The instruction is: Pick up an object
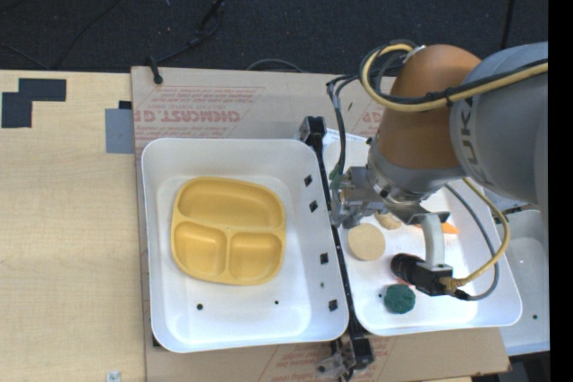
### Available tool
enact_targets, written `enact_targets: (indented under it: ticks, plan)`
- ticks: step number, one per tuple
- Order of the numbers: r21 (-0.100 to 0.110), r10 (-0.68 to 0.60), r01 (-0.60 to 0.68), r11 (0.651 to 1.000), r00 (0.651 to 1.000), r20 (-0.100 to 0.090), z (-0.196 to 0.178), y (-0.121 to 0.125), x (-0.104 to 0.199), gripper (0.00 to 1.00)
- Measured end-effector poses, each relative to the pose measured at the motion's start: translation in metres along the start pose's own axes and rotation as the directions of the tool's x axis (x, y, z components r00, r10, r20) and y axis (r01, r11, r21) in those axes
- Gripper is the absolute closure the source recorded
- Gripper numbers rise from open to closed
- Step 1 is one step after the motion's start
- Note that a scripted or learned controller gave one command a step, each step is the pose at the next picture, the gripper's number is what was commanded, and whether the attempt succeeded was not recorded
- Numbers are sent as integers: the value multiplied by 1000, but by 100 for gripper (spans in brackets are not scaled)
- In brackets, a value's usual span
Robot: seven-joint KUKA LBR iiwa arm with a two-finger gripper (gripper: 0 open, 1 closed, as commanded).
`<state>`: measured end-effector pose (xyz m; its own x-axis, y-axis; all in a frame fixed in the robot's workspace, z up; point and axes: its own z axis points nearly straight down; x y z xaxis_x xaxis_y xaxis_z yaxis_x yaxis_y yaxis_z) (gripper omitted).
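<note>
- My gripper (355, 208) hangs over the right white bin (491, 303) — open or closed, I cannot tell.
- Cream round disc (365, 242) near six o'clock — I'd centre above it first.

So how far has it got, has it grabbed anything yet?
Done: the arm is positioned low over the right bin. In hand: the gripper sits close to the tan disc, but nothing is visibly held. Left: the grasp and the lift. The tan disc and the green ball lie on the bin floor, and the yellow plate rests in the left bin.
</note>
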<state>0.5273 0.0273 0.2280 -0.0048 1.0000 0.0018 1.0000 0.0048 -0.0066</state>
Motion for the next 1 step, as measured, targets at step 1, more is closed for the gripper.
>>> enact_targets:
  ticks: [1]
  plan:
    - [-3,0,0,1000,1000,1,-9,2,56,100]
